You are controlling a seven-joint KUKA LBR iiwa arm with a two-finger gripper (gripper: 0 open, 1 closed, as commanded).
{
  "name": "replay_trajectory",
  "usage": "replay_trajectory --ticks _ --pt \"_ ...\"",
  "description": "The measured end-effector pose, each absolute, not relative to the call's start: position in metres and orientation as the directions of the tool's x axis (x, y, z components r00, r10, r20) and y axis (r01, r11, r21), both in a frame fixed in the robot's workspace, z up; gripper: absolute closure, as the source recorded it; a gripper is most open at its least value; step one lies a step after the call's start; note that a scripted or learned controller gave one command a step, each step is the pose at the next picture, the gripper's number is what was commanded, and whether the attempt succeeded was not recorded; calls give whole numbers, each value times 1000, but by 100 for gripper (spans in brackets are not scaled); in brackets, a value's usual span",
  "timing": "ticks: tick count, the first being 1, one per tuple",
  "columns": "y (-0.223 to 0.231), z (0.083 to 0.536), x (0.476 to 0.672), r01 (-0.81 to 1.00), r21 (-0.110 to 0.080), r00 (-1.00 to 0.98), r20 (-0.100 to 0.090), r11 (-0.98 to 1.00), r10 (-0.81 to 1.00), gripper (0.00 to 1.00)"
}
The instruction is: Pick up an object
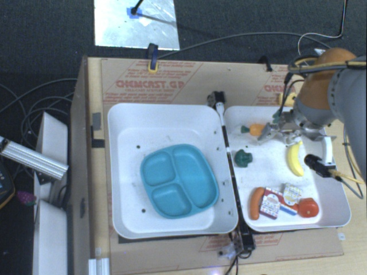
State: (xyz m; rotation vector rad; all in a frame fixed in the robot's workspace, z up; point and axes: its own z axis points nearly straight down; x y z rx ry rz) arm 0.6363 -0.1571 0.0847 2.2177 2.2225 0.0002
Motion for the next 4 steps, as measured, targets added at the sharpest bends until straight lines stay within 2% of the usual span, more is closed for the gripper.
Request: replay_trajectory --ticks 1,2,3,4 --pt "-195 85 589 1000 1 -1 -2 1 1000 0" --pt "-206 84 543 1000 0 -2 1 2 1000 0" --pt "-207 165 487 1000 3 -1 -1 1 1000 0" --pt "-206 91 491 1000 -1 0 1 0 1000 0"
